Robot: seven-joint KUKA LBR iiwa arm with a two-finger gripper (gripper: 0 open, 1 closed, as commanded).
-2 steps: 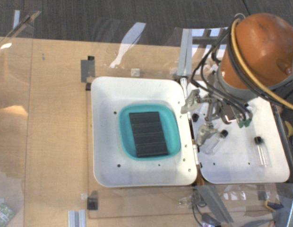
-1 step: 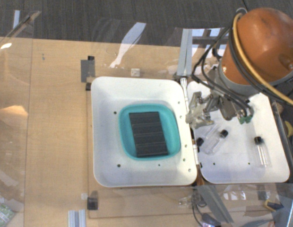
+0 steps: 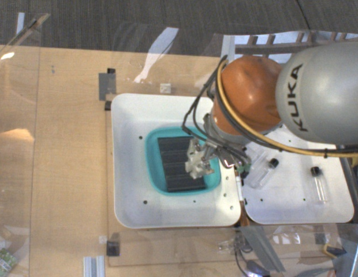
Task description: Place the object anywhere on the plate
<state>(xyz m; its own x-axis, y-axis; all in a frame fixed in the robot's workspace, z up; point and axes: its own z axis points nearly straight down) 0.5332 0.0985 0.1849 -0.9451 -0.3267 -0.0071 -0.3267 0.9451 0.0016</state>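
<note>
The gripper (image 3: 197,159) hangs low over the right part of the teal plate (image 3: 155,172), its pale metal fingers right above a dark rectangular object (image 3: 176,163). How far apart the fingers stand cannot be told from this angle (the wrist and its cables crowd the spot), and nothing can be seen pinched between them.

The dark object is flat, nearly black, with ridged lines running along its face, and it lies on the plate, covering most of the plate's middle. The plate itself is a rounded teal square with a raised rim, sitting in the left white bin (image 3: 130,154), toward that bin's right side.

The right bin (image 3: 294,212) holds a clear tube with a black cap (image 3: 319,183) and another clear, black-capped piece (image 3: 263,171) near its left wall
</note>
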